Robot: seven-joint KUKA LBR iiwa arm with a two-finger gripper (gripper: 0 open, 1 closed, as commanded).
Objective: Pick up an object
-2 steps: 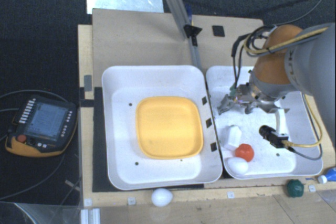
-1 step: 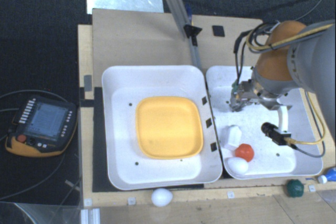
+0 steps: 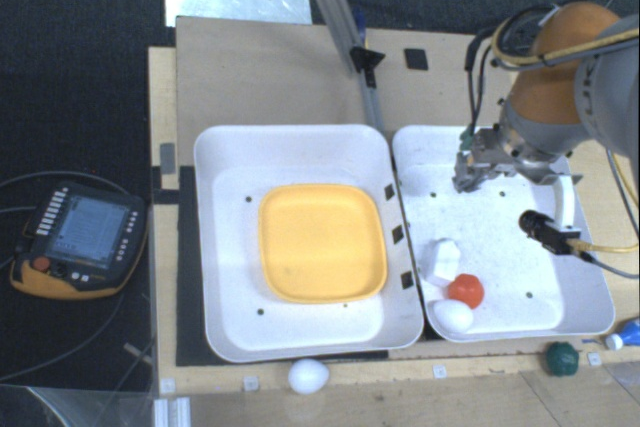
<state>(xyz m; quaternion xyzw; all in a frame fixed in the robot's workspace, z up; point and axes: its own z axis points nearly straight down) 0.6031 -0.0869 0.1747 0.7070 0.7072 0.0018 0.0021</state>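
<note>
My tool (image 3: pixel 468 173) hangs at the right bin's (image 3: pixel 590 315) far-left corner; I cannot tell its state. A round red-orange object (image 3: pixel 465 291), unlabelled, lies near the bin's near-left corner.

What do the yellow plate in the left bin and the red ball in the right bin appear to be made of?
The yellow plate looks like matte moulded plastic: even colour, soft rounded rim, no sharp glare. The red ball could be plastic or rubber: smooth, solid orange-red, faint sheen; too small to tell which.
</note>
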